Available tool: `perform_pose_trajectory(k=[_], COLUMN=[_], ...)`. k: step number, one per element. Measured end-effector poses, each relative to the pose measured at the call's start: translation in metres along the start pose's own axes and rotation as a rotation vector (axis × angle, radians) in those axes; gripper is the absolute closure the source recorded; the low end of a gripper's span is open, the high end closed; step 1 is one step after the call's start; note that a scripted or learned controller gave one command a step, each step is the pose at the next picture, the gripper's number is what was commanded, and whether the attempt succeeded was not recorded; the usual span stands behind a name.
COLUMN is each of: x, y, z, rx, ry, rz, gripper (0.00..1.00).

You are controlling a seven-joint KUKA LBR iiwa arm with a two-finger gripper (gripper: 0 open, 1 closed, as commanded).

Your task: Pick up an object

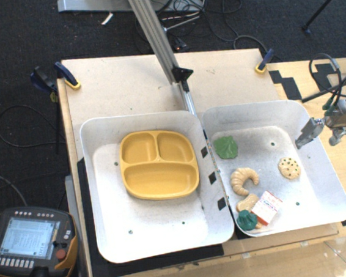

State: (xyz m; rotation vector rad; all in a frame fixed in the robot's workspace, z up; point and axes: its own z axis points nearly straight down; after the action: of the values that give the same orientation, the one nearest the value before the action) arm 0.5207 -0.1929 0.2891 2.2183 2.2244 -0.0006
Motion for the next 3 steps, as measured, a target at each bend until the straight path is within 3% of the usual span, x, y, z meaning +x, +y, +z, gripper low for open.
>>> perform_pose_trajectory(k=[1, 3], x=[0.000, 0.003], y=[0.000, 0.000], z=[0.000, 0.087], rx=[0.000, 0.005], ry=[0.000, 0.001], rz=[0.001, 0.003], gripper=[0.00, 0.00])
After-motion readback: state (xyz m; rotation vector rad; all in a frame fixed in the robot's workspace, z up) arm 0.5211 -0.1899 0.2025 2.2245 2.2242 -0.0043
